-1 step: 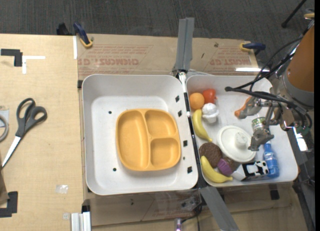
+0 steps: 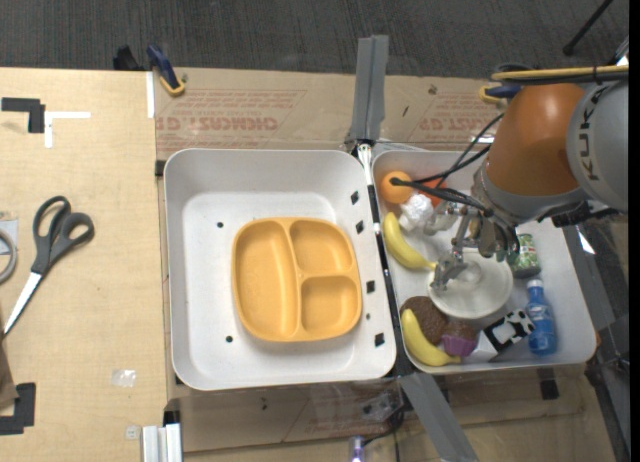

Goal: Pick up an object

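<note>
the gripper (image 2: 462, 255) hangs low in the right bin (image 2: 572, 250), and whether its fingers are parted or closed is impossible to tell from up here, the metal parts blur together. no object can be seen between them. they sit right over a white round dish (image 2: 478, 288), at its upper left edge.

just left of the fingers lies a yellow banana (image 2: 403, 247), curved, its dark tip toward the dish. above that, a crumpled white piece (image 2: 416, 212) and an orange ball (image 2: 395, 186) up in the bin's top left corner, with a dark cable crossing it. below the dish: a brown round thing (image 2: 428, 315), a second banana (image 2: 422, 342) curled along the bin's lower edge, and something purple (image 2: 462, 343) beside it. to the right, a black-and-white item (image 2: 511, 331), a blue bottle (image 2: 540, 320) and a small green-labelled container (image 2: 524, 255); its print is too small to read.

out along the arm (image 2: 545, 145), the orange band bulges large over the bin, and white letters "ku" show on the grey link at the frame's right.

the left bin (image 2: 190, 250) carries a yellow three-compartment tray (image 2: 297, 278). behind both bins, brown cardboard (image 2: 240, 115) bears red mirrored print, not legible. far left on the worktop (image 2: 80, 350), black-handled scissors (image 2: 50, 240).
</note>
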{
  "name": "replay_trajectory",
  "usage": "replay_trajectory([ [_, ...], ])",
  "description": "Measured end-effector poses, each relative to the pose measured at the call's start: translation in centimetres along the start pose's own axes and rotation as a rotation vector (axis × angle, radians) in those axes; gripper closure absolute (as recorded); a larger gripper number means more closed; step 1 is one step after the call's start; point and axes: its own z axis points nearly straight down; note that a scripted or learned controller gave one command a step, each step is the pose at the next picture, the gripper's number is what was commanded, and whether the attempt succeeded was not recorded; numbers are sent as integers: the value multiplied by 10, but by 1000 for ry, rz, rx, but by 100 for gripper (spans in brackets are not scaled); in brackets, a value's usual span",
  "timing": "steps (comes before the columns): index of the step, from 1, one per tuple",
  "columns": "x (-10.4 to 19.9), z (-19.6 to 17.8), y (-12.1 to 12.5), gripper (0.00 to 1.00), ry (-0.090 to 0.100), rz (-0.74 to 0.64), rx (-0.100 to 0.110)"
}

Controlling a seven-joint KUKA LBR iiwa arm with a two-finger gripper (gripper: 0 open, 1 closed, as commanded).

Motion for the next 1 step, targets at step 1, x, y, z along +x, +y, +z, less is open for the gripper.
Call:
replay_trajectory([
  [1, -47, 4, -96, 0, 1, 250, 2],
])
